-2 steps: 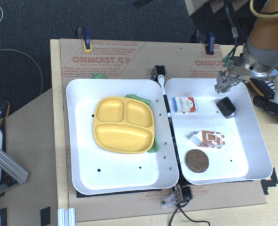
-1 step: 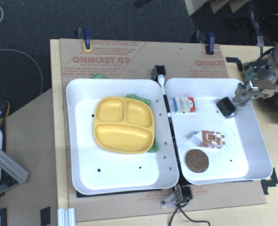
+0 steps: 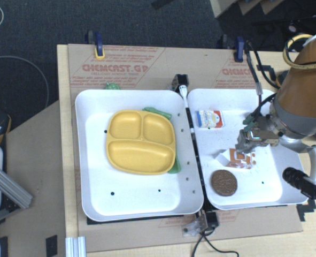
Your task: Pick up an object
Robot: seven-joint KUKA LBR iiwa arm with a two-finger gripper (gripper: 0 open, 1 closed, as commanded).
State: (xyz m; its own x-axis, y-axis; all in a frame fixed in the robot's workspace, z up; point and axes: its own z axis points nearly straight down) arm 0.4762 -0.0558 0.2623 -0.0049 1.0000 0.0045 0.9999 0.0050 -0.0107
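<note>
Orange-and-white packet [image 3: 241,158] lies right of frame centre in the right bin [image 3: 270,197], directly beneath my gripper [image 3: 248,142]; whether I grip it, I cannot tell.

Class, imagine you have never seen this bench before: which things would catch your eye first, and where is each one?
The yellow divided plate stands out most, lying in the middle of the left bin on top of something green. In the right bin, the arm's gripper hangs over a small orange-and-white packet, with a round brown disc nearer the front edge and a red, white and blue packet toward the back.
</note>
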